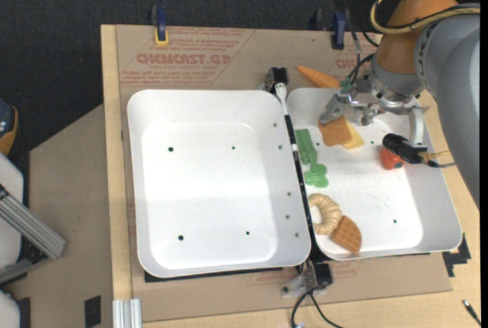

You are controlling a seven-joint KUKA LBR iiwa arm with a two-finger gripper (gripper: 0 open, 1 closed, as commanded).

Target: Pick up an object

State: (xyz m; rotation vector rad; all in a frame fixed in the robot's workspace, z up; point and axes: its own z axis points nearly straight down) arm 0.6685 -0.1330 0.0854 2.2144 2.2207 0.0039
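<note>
**A:** What sits nearest us?

**B:** An orange wedge, at the near edge of the right bin. It touches a pale ring just behind it.

**A:** And the thing to be picked?

**B:** My guess is the tan block, toward the far side of that same bin. The gripper hangs right over it, at its upper edge. That is probably why the arm reaches in so low from the right.

**A:** Is the block grasped?

**B:** I cannot tell whether the gripper is released or clenched, because its tip merges with the block at this slant. I judge the block to be resting on the bin floor.

**A:** What lies around it?

**B:** A green strip is just to its left along the bin wall, with a green lump nearer us. A small red piece is to its right, and an orange cone lies beyond, at the far rim. Everything is gathered in one bin, likely so the left bin can receive what gets lifted.

**A:** Anything hidden?

**B:** The arm covers the right bin's far right corner. The red piece is too small to name, and the surface under the bins shows only around their edges.
</note>
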